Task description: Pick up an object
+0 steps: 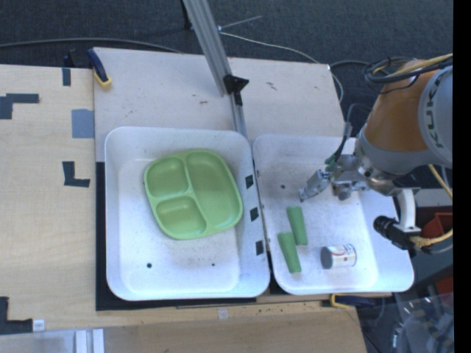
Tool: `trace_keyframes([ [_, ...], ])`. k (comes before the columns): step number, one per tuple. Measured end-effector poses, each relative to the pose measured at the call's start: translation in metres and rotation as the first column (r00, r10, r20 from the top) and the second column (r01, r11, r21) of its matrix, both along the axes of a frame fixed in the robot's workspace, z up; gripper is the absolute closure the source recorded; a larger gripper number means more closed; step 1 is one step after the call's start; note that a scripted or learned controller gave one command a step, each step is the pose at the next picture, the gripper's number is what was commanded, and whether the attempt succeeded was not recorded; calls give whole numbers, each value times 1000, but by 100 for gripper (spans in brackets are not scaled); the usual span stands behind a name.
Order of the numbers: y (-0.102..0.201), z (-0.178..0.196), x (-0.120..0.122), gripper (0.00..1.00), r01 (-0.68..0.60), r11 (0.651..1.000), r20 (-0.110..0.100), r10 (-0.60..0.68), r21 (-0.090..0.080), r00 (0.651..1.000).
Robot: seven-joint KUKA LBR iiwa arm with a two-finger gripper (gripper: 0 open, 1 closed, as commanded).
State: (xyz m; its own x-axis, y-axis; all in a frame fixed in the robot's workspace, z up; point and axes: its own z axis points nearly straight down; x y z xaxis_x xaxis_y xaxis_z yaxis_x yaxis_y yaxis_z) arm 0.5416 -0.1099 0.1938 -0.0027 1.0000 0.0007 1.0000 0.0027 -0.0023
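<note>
We see two shallow white bins side by side on the bench [169,87]. The left bin [121,219], in the middle of the frame, holds a green divided plate [193,193] with three compartments, lying flat and turned a little askew in the bin's upper half. The right bin [383,271] sits just beside it toward the lower right of the frame.

In the right bin we find three loose things. Two green sticks lie near the bin's centre: the upper green stick [296,225] and the lower green stick [288,252], close together and roughly parallel, both slanting slightly. A small white and red cylinder with a grey end [338,256] lies on its side to the right of the lower stick, apart from it.

The arm [405,123] comes in from the right edge of the frame, its orange band over the right bin's upper right corner. The gripper [309,190] hangs over the upper middle of the right bin, pointing toward the left of the frame, above the upper green stick and apart from it. We see nothing between its fingers, and we cannot tell whether they are spread or closed.

A grey metal pole [210,35] slants across the bench from the top of the frame down to the gap between the bins. A blue and yellow tool [99,68] lies at the bench's upper left corner.
</note>
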Motion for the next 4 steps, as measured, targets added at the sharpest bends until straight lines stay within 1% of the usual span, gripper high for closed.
trace_keyframes([
  [1,0,0,0,0,0,1000,0,0,0,1000],
  [2,2,-64,-4,0,1,1000,-7,-1,0,1000],
  [3,1,-105,-4,0,2,1000,2,-2,-2,1000],
  [4,3,-95,-4,100,0,1000,0,0,0,1000],
])
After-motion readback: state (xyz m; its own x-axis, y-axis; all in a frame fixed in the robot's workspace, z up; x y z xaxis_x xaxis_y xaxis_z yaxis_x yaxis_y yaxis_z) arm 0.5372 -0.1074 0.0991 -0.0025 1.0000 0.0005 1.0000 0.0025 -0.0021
